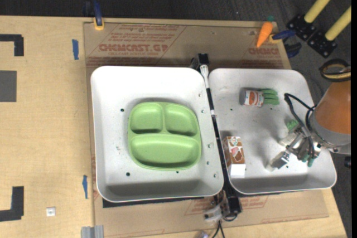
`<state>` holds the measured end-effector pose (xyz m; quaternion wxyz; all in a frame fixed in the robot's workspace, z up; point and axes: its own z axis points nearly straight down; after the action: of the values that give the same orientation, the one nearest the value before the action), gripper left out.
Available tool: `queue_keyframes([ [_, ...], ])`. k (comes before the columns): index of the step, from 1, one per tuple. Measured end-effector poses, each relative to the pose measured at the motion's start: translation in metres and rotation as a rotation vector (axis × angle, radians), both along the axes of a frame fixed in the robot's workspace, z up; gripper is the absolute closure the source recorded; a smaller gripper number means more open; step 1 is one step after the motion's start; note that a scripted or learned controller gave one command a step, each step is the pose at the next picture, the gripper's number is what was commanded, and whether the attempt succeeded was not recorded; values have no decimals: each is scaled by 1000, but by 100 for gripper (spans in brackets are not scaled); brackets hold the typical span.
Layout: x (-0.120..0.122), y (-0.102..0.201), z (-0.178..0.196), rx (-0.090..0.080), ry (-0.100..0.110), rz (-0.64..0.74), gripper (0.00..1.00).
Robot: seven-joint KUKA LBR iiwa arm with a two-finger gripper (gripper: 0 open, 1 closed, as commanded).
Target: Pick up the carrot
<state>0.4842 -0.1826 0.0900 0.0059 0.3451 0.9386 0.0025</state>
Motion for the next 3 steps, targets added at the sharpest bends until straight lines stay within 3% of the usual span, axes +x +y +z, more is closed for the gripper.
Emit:
queue_keyframes([
  [1,0,63,1,-6,-3,-69,0],
  [2,1,50,0,2,-5,94,0],
  [3,0,-25,0,-3,0,176,0],
])
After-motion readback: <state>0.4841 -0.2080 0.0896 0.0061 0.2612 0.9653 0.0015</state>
